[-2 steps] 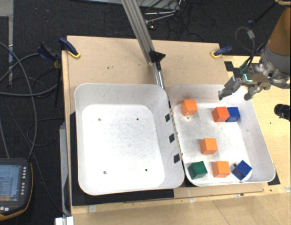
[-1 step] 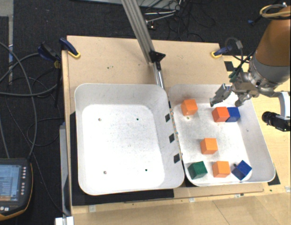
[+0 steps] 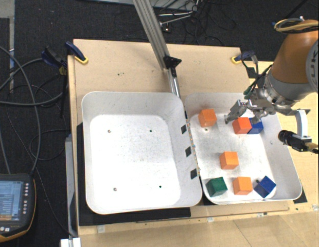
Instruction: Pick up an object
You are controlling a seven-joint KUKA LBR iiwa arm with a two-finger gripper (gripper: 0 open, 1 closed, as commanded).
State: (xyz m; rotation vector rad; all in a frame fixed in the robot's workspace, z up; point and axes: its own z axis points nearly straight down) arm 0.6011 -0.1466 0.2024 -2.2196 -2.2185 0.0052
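The right bin (image 3: 283,161) holds several small blocks. A red-orange block (image 3: 242,126) lies near its far side, with a blue block (image 3: 257,128) touching its right side. My gripper (image 3: 244,118) hangs just over these two, open, one finger (image 3: 232,113) left of the red-orange block and the other by the blue block. The red-orange block sits low between the fingers, on the bin floor as far as I can tell. An orange block (image 3: 207,118) lies to the left, apart from the gripper.
Nearer the front of the right bin lie an orange block (image 3: 229,160), a green block (image 3: 217,186), another orange block (image 3: 242,185) and a blue block (image 3: 265,186). The left bin (image 3: 92,138) sits alongside. A metal pole (image 3: 152,27) slants over the bench's far side.
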